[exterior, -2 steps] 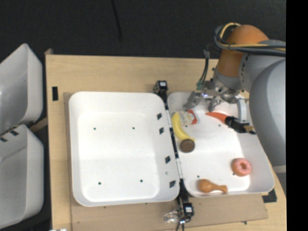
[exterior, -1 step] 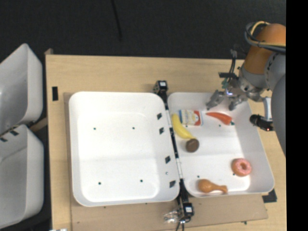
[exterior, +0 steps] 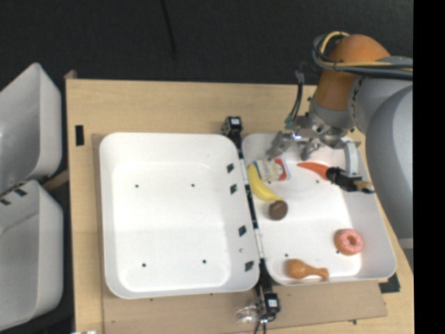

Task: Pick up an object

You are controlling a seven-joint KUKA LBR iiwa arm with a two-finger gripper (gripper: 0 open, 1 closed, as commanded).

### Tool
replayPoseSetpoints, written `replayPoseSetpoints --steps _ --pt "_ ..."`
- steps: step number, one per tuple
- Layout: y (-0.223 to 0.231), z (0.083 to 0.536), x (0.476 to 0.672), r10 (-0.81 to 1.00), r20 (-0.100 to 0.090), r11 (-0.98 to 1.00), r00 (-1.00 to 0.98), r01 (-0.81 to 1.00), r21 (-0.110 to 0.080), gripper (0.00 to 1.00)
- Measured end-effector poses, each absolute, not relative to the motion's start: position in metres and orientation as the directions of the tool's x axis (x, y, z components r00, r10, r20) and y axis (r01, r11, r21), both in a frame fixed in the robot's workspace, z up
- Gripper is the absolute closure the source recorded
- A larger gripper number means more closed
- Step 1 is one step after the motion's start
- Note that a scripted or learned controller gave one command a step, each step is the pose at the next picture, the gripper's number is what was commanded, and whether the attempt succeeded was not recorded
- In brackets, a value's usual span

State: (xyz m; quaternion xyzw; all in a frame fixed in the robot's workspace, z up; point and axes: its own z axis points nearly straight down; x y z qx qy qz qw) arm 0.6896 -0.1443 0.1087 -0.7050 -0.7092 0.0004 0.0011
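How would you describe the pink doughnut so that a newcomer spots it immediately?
Start at the right-hand white bin, the one holding the toys. Look along its right wall, toward the near corner: the doughnut lies there, apart from the rest. It alone is a pink ring with a hole; the orange drumstick nearby is solid.

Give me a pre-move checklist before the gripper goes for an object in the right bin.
1. Gripper over the right bin: ok, at its far edge.
2. Object between the fingers: cannot tell.
3. Nearest targets in reach: ok, banana, small packet and red pepper lie just below.
4. Banana free to lift: not ok, it touches the brown ball and lies against the bin wall.
5. Donut and drumstick isolated: ok.
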Motion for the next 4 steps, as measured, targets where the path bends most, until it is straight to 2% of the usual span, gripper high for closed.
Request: replayPoseSetpoints --steps 1,2,3,4 --pt "-0.102 0.103 0.688 1.0 -0.005 0.004 -0.004 1.0 -0.008 0.0" --pt "-0.101 0.1 0.662 1.0 -0.002 -0.001 0.001 1.0 -0.001 0.0" --pt "-0.152 0.1 0.594 1.0 -0.003 -0.006 0.006 1.0 -0.005 0.0" --pt "-0.166 0.1 0.6 1.0 -0.001 -0.001 0.001 1.0 0.0 0.0"
